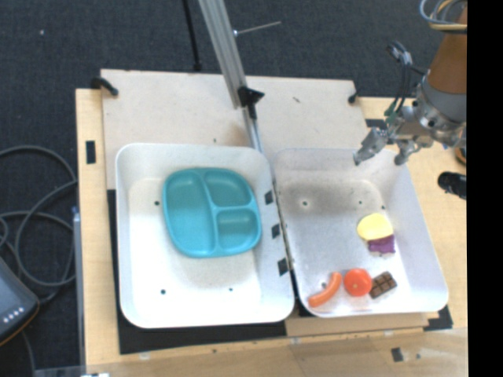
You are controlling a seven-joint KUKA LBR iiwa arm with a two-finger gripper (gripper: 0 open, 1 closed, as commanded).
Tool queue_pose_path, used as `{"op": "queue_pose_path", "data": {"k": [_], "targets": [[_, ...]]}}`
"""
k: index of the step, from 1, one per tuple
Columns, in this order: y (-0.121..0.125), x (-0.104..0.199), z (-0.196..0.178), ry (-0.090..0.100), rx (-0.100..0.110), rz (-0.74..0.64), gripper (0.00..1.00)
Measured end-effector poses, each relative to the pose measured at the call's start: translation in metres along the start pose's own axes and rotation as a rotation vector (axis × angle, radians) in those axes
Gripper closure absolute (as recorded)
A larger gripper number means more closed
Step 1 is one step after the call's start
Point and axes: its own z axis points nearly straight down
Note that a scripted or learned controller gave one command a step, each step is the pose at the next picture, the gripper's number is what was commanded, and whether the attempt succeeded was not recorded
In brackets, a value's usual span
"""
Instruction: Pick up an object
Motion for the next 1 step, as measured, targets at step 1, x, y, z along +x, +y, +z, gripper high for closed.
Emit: {"op": "queue_pose_path", "data": {"k": [1], "targets": [[-0.0001, -0.0002, -0.0001, -0.001, 0.001, -0.001, 0.00]]}}
